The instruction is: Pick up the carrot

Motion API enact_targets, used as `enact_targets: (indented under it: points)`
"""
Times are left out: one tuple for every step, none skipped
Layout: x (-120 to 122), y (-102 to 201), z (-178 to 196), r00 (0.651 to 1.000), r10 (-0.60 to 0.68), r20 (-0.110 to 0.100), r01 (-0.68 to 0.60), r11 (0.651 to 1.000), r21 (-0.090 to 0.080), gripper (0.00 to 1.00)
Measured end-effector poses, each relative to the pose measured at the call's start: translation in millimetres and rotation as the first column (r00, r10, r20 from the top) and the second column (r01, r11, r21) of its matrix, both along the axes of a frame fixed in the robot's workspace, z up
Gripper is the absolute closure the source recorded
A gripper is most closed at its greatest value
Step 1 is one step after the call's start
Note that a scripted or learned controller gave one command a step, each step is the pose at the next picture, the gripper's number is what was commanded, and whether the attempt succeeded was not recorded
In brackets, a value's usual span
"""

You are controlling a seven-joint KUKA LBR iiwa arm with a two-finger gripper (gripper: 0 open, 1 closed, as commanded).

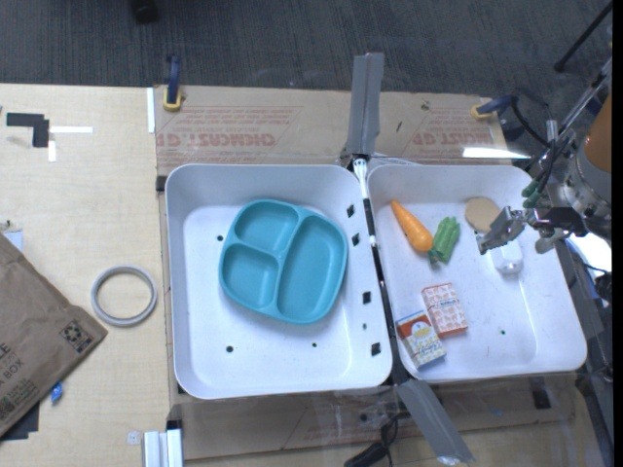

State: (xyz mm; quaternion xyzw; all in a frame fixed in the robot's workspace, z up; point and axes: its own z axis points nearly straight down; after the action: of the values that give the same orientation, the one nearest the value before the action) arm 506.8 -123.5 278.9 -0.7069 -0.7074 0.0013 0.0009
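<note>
carrot [412, 226] – upper left of right bin [545, 353], slanted, just beside green vegetable [445, 238] | gripper [518, 233] – over right bin's right side, well apart from carrot; fingers spread, holding nothing | tan round piece [480, 212] near gripper | two small cartons [433, 323] lower in bin | left bin [195, 358] – blue divided plate [283, 260]

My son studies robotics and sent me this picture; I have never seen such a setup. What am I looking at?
One camera looks down at a slant on a bench with two white bins. The left bin holds a blue divided plate. The right bin holds an orange carrot, a green vegetable, a tan round piece and two small boxes. A robot arm reaches in from the right; its gripper hangs over the right bin, holding nothing I can see. It is meant to pick up the carrot.
</note>
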Motion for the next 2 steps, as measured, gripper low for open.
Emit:
enact_targets:
  points:
    - [36, 11, -186, 0.997, 0.076, 0.003, -0.076, 0.997, 0.000, 0.00]
    - [107, 2, -187, 0.970, 0.241, 0.003, -0.241, 0.970, 0.000, 0.00]
